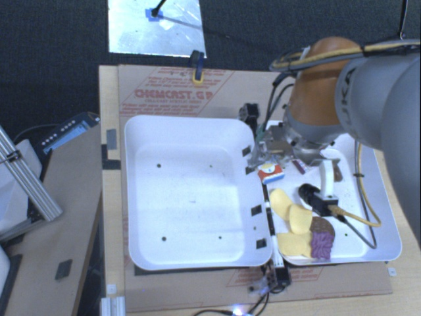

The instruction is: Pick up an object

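Nearest candidate is the small red-and-white item (270,172). It lies in the right bin (385,232), towards the far end and close to the wall next to the left bin (191,196). Looks small, flat-ish and prob. light, likely stiff enough to keep its shape under a pinch, though its exact make is too small to tell. Best hold, I'd judge, is across its short width from straight above. The wall beside it leaves little room on that side, so a pinch running parallel to the wall seems safer than one across it. It could skid on the smooth white floor if nudged off-centre. Other options sit nearer the cam. in the same bin: three yellow pieces (300,219), rounded and maybe soft, then a brown lump (322,226) and a purple knitted-looking piece (321,245), both touching the yellow ones. The tool (266,151) hangs low just beyond the red-and-white item, over the far-left corner of the right bin, w/ the arm (329,91) bulking in from the right. Can't tell whether the tool is apart or together, as wrist hardware clutters it. Nothing visibly held, and contact w/ the item isn't clear.
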Controlling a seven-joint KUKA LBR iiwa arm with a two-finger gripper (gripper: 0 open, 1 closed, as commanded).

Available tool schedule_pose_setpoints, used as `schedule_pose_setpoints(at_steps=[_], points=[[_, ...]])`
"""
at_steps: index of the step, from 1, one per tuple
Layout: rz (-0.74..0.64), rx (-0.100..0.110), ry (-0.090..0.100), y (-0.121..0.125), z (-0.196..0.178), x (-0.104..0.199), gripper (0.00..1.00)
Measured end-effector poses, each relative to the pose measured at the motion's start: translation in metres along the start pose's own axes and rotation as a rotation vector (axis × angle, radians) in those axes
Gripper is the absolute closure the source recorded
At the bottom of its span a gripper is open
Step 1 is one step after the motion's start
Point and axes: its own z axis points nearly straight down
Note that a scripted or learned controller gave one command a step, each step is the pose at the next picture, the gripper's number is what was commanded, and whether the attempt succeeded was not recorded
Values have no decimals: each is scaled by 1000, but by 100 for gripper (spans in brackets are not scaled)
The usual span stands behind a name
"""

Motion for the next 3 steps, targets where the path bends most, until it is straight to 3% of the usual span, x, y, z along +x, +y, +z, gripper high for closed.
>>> schedule_pose_setpoints(at_steps=[1, 2, 3], points=[[-6, -7, 3, -20, -79, 112, 100], [3, -16, 2, 14, -201, 127, 100], [-2, 13, -3, -70, -106, 181, 100]])
